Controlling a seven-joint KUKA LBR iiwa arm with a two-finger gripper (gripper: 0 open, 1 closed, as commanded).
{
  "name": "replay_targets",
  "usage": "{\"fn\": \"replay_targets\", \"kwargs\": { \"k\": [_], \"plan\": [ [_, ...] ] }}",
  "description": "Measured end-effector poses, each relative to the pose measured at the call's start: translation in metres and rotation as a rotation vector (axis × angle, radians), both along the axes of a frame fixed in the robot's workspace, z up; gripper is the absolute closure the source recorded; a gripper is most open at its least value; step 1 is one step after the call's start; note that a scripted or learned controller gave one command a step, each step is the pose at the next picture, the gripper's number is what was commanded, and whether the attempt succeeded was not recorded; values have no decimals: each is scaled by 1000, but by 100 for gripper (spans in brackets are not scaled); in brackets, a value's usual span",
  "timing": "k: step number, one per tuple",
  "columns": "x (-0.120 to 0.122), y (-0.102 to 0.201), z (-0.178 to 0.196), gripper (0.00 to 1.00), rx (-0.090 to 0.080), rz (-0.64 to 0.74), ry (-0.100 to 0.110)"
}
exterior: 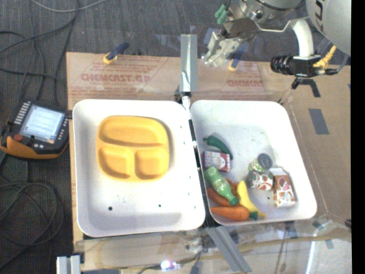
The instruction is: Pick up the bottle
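The gripper [219, 49] is high up near the top middle of the frame, above the cardboard [137, 76] that lies behind the two bins. It is well apart from the bins. I cannot tell how it is set, and nothing can be seen in it.

The bottle [221, 184] is green and lies on its side in the right bin [285, 116], in the lower left part of that bin. It touches a carrot [229, 212] and a banana [246, 197] just below it. Just above the bottle is a small red box [217, 160], and above that is a dark green pepper [218, 144].

More to the right in the same bin are a round can [264, 162], a cup with red spots [262, 180] and a small carton [283, 189]. They sit close together.

The left bin [85, 210] has a yellow tray [134, 146] in it, with three parts. The tray sits in the upper half of that bin.

At the left edge of the frame, a screen with an orange case [35, 129] lies on the dark floor beside the table.
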State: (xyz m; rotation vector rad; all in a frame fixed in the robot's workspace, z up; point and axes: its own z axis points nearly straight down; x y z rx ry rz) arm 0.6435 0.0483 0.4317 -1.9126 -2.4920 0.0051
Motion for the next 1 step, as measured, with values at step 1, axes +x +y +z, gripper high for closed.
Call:
{"fn": "replay_targets", "kwargs": {
  "k": [1],
  "plan": [
    [-70,-29,-50,100,0,222,2]
  ]
}}
